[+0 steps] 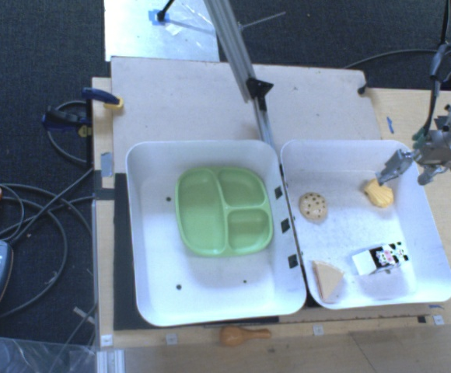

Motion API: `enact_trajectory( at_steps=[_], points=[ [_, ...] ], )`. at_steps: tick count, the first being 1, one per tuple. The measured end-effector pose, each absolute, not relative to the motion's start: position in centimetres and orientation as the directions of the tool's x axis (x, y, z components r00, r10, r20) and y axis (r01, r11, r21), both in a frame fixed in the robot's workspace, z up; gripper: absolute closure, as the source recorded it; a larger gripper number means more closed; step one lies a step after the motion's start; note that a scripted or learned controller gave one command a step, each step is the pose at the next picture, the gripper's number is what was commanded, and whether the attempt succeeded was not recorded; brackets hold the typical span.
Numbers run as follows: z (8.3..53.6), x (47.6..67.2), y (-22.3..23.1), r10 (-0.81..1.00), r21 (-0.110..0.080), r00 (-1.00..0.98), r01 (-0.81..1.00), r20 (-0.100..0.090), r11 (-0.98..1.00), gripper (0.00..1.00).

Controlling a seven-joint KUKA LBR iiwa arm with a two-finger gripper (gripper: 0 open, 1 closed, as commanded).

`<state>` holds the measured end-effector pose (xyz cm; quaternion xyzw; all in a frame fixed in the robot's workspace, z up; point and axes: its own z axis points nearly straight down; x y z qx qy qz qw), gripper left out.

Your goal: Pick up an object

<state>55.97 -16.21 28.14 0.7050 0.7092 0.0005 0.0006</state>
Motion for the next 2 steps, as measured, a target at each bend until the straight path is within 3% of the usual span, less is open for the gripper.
enact_trajectory(
  at_steps=[1,2],
  points=[
    [28.1,56.0,-16.2,1.0,0.002,-0.004,1.0,0.0,0.004,0.0],
    [22.5,55.2,-16.8,1.0,-0.003,0.001,1.0,0.0,-0.001,0.0]
  ],
)
